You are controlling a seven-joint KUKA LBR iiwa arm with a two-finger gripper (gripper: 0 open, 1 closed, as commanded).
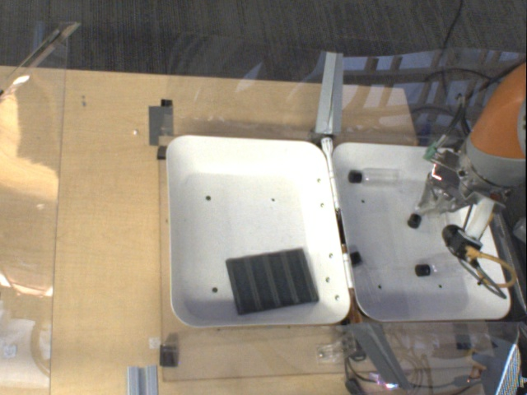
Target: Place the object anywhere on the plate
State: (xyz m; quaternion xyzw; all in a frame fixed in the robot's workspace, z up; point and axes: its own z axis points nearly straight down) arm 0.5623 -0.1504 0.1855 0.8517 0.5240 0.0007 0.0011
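Camera view showed the gripper (pixel 449 189), finger state unreadable; a small black object (pixel 415 220) sat just left, needing a centred descent.

Most of the left bin (pixel 247 220) floor is open white, so there's lots of room above it. The one thing sitting in it is the dark ribbed plate (pixel 272 281), down near the front wall. The shared rim between the bins is a low ridge to clear. The right bin (pixel 395 286) is tighter: the arm (pixel 498 138) and its tool (pixel 428 208) hang over its right half, cables (pixel 478 262) loop just in front, and a small black object (pixel 423 269) lies close by.
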